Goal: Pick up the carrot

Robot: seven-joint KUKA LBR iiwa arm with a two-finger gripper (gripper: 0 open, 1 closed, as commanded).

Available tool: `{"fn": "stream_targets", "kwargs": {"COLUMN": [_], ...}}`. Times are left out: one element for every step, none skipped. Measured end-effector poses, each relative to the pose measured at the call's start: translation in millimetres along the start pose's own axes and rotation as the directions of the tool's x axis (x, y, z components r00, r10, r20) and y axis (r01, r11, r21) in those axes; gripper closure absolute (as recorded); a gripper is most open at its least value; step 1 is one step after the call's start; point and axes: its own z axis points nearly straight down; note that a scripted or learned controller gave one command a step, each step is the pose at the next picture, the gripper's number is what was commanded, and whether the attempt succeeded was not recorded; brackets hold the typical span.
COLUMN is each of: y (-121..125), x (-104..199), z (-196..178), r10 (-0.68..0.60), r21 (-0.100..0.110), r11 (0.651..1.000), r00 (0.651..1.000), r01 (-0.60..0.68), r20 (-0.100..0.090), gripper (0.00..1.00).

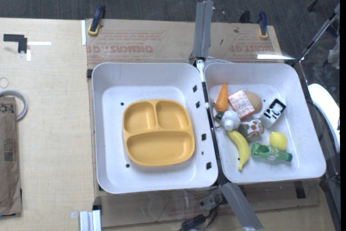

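carrot [222, 96]: lies upright-ish at the left side of the right bin [303, 116], just beside a red-white packet [241, 104], above a banana [239, 149] | left bin [102, 116]: holds a yellow divided plate [158, 132] | gripper: state cannot be told

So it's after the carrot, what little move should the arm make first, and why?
Probably reach over the right bin and stop above the carrot. It lies at the bin's upper left, near the divider, its lower end beside the white ball and the small carton, so coming straight down on its upper half looks safest.
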Motion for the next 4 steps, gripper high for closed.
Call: {"fn": "stream_targets", "kwargs": {"y": [-20.6, -20.1, -20.2, -20.3], "x": [-45.6, -74.5, -74.5, 16.3], "z": [0.1, 0.7, 0.6, -0.2], "r10": [-0.329, -0.694, -0.694, -0.741], "r21": [0.000, -0.002, -0.002, -0.003], "r11": [0.944, 0.720, 0.720, 0.671], "r00": [0.944, 0.720, 0.720, 0.671], "r01": [0.329, 0.694, 0.694, 0.741], "r20": [0.001, 0.002, 0.002, 0.001], "gripper": [1.00, 1.00, 0.00, 0.00]}}
